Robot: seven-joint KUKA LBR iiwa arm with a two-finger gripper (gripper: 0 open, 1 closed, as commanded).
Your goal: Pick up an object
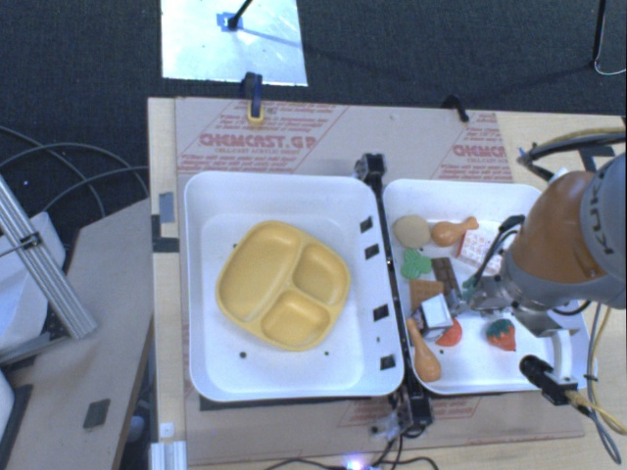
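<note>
Gripper [460, 298] just above toy pile [436, 306].

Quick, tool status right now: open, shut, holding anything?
Tool: cannot be told; it hangs low over the right bin among the toy food, nothing visibly held.

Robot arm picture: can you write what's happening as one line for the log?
grey arm with orange band: over right white bin | small toy foods: in right bin | yellow divided plastic plate: in left white bin
</note>
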